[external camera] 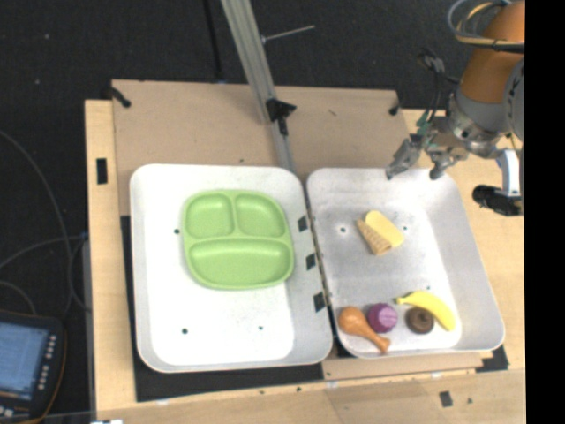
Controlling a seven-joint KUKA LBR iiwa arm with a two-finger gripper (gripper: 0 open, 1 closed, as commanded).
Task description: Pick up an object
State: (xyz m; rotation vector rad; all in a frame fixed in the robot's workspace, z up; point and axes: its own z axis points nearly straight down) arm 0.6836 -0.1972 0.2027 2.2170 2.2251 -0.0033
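Near the front edge of the right bin (468, 237), the banana (431, 308), brown ring (420, 321), purple cup (382, 317) and orange drumstick (361, 324) crowd together, so a grab there may clip a neighbour; the wedge (380, 232) lies alone mid-bin; at the far rim the gripper (418, 166) hangs with fingers apart, holding nothing

place: robotics lab | signs: plywood bench (221, 122) with two white bins (150, 263), metal camera pole (252, 51) at top centre, control pendant (26, 360) lower left, dark floor

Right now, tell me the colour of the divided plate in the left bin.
Light green, clearest in the camera view: divided plate.
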